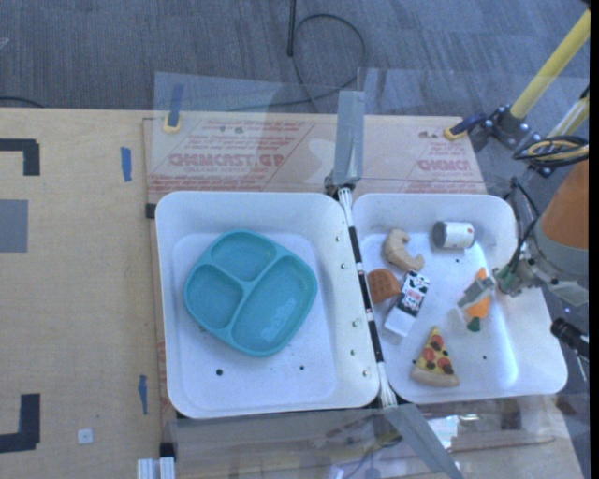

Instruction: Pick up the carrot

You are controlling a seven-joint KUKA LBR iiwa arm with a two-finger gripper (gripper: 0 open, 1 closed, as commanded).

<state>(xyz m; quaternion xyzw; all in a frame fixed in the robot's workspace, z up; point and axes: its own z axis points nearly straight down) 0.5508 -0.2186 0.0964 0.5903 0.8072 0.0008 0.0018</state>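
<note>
Carrot (478,309) in right bin (538,374)

Grey carpet floor (225,42) showing beyond tan bench top (70,281); black cable (328,28) lying looped across it.

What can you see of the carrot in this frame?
The carrot is a small orange toy, plastic by its look, with a green tip at its lower end. It lies tilted on the floor of the right bin, near that bin's right wall, apart from the pizza slice and the milk carton. The hand sits right at its upper end; whether the carrot is between the fingers is too small to tell.
</note>
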